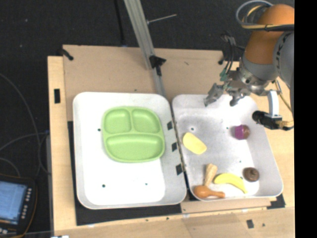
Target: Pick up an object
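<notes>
The two-finger gripper (221, 97) hangs over the right shallow white bin's (224, 133) far edge, fingers apparently spread apart and holding nothing, well apart from the small purple round object (241, 131).

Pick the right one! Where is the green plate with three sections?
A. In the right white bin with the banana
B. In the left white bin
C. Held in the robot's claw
B. The green plate lies flat in the left white bin, by itself, away from the claw.

Wooden bench (114, 66) on dark floor (29, 24)
</notes>
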Motion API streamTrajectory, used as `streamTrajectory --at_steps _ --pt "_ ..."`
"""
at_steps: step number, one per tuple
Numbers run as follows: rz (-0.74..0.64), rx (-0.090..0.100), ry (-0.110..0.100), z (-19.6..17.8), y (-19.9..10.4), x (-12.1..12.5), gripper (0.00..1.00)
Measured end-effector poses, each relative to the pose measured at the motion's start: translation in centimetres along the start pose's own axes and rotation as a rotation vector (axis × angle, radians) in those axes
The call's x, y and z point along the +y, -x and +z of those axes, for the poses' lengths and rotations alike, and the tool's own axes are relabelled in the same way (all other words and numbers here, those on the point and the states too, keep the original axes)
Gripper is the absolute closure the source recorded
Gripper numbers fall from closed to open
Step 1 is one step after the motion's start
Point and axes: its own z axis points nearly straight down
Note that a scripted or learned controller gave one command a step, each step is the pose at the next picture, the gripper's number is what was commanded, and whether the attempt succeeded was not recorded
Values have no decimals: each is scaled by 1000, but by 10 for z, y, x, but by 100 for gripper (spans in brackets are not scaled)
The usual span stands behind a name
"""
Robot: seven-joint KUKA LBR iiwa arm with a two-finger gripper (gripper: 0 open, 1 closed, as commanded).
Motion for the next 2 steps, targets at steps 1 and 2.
streamTrajectory --at_steps 1,2 --pt "-1 -1 0 0 0 0 0" --pt "3 -1 -4 42 2 -1 0"
